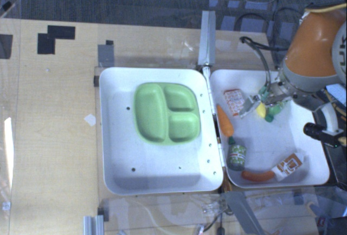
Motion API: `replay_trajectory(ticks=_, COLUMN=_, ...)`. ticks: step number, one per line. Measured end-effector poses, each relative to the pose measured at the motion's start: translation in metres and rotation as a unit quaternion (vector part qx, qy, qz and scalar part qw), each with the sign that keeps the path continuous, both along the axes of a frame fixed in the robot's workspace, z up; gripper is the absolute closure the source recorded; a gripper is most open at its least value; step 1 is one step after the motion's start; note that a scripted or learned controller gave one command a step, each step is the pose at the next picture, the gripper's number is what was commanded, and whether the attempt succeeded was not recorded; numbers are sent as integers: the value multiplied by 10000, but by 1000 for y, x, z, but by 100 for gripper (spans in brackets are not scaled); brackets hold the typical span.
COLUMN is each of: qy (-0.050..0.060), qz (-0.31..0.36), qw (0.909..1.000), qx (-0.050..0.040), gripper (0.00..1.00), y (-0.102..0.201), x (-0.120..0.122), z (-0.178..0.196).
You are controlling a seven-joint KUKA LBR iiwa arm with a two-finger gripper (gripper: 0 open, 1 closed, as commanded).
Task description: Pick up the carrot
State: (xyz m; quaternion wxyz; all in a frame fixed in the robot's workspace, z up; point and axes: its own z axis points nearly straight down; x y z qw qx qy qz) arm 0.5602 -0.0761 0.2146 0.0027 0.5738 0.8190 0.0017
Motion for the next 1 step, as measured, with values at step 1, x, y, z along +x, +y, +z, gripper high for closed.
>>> replay_trajectory(ticks=1, qy=18, qz=510, qw=9987, qx=2, gripper=0, y=118, x=22, z=-31)
